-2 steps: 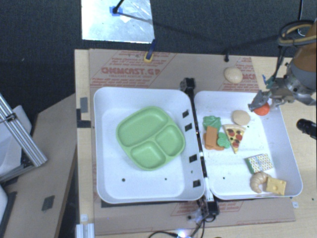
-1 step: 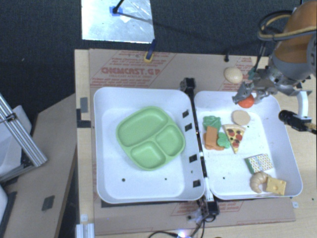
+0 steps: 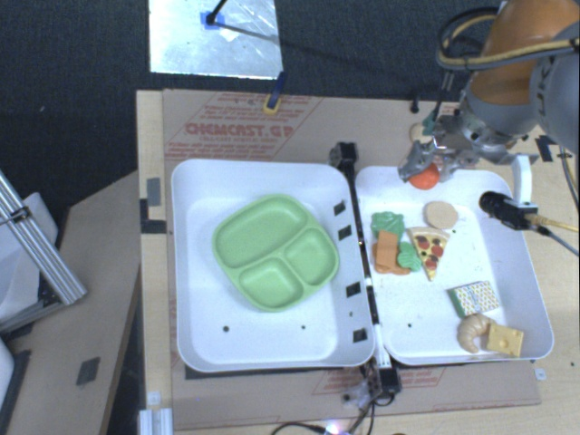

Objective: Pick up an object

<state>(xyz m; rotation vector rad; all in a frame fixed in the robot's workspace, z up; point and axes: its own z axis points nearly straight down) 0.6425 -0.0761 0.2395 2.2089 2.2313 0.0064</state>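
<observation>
My gripper (image 3: 424, 168) hangs over the far rim of the right bin (image 3: 521, 270), its fingers shut on a small orange-red ball (image 3: 423, 178) that shows between and just under the fingertips. The grey arm with its orange band (image 3: 530, 25) comes in from the upper right. Loose toy foods lie in the same bin: a tan round biscuit (image 3: 441, 214), a pizza slice (image 3: 430, 248), a green leafy piece (image 3: 387, 222) and an orange block (image 3: 388, 254).
A patterned square (image 3: 475, 295), a croissant (image 3: 472, 332) and a cheese wedge (image 3: 504, 338) sit at the right bin's near corner. The left bin (image 3: 195, 315) holds a green divided plate (image 3: 275, 252). A black divider (image 3: 358, 243) runs between the bins.
</observation>
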